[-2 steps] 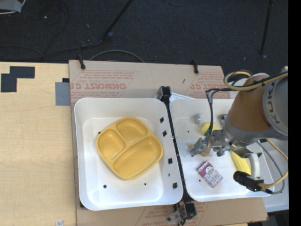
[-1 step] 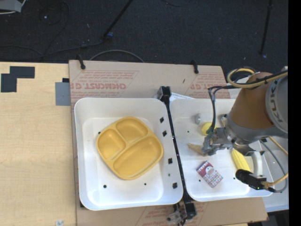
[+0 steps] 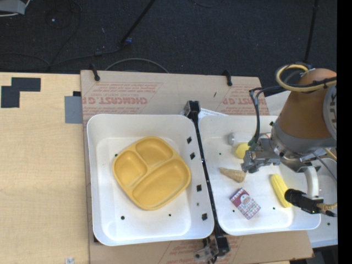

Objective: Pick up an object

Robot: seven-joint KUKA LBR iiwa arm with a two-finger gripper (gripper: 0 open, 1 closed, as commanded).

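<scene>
**A:** Camera view, starting at the left: what lies on the tabletop [image 3: 38,164]?

**B:** Bare pale wood at the far left, then a sheet of brown cardboard [image 3: 143,95] with red print, and on it the two white bins side by side. The left bin [image 3: 99,147] carries a yellow divided plate [image 3: 152,172] with three compartments, lying flat near the bin's middle.

**A:** And past the black divider [image 3: 201,169] between them?

**B:** The right bin [image 3: 220,131] has the loose things. Going rightward: a tan wedge-shaped piece [image 3: 232,174] near the bin's centre, a small red and white box [image 3: 245,203] below it toward the near wall, a small grey item [image 3: 231,138] toward the far side, a yellow rounded object [image 3: 241,150] just beside it, and a yellow corn cob [image 3: 280,190] lying lengthwise at the right.

**A:** Where is the hand?

**B:** The hand [image 3: 252,163] is low over the right bin, between the yellow rounded object and the tan wedge, close to both. The arm [image 3: 305,111], with its orange band, comes in from the right above it.

**A:** Is it open, closed, gripping anything?

**B:** I cannot tell; that part is dark and too small to read. Nothing is visibly held. A black-ended fitting [image 3: 302,199] juts out beside the corn cob.
</scene>
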